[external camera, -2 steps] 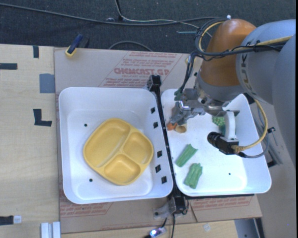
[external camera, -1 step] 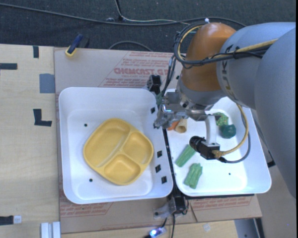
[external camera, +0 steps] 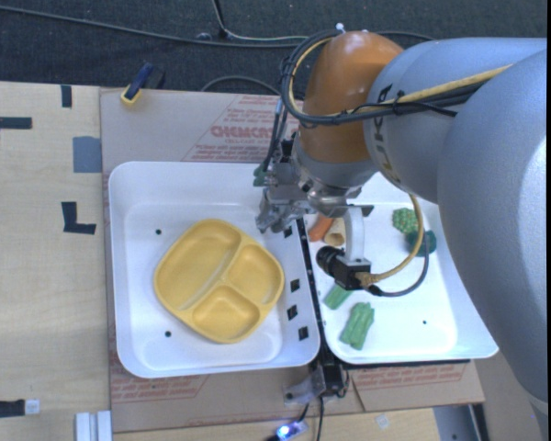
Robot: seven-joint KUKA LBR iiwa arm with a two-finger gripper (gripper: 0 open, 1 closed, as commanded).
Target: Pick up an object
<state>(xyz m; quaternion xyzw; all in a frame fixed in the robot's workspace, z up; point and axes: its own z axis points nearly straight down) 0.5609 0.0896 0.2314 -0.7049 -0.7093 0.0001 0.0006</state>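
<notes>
Gripper point(external camera: 285, 211) low over the divider between the 2 bins, pickable items all lying to its right.

The arm's wrist point(external camera: 344, 90) hides the tool's working end, so how wide it stands I cannot tell. Nearest target looks like the orange piece point(external camera: 328, 231), just beside the gripper in the right bin point(external camera: 459, 329). A green block point(external camera: 357, 325) lies further down that bin, long axis nearly upright in the view, with a smaller green piece point(external camera: 336, 295) above it and a green toy point(external camera: 411, 226) beyond. The yellow divided plate point(external camera: 219, 279) sits in the left bin point(external camera: 129, 274). The hanging cable point(external camera: 399, 269) and the divider crowd the approach.
</notes>
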